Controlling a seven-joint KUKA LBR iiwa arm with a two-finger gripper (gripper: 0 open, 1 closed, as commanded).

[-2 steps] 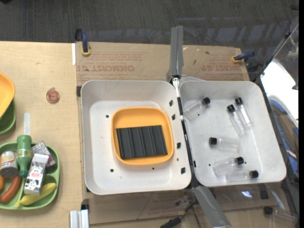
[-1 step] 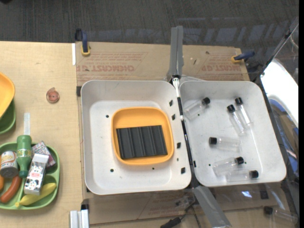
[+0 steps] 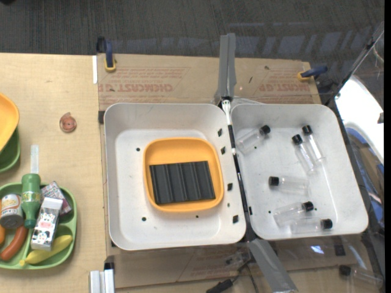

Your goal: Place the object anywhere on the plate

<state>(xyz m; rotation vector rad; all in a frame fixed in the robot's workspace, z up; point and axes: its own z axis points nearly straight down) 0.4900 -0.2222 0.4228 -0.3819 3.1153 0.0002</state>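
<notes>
The fingers' state I could not tell from where I stood. Nearest me on the left, a green tray [image 3: 68, 244] of toy food sat on the wooden tabletop [image 3: 49, 84], well apart from the bins.

In the left bin [image 3: 122, 227] lay the yellow plate [image 3: 183, 146], roughly in the middle, and a dark ribbed slab [image 3: 183, 183] rested flat inside it, well within the rim. If that slab was the object, I judged the placing already done, with nothing left but for the arm to stay away. The right bin [image 3: 343, 163] held several clear vials [image 3: 293, 212] with black caps, scattered on their sides, none touching the plate. If one of those was meant instead, the whole pick and carry across the shared wall was still to do.

Farther off, a sheet of printed cardboard [image 3: 159, 81] lay under both bins, pinned at its far corners by clamps [image 3: 109, 58]. A yellow bowl [image 3: 6, 124] edged in at the far left. Beyond the tabletop was dark carpet [image 3: 183, 11].
</notes>
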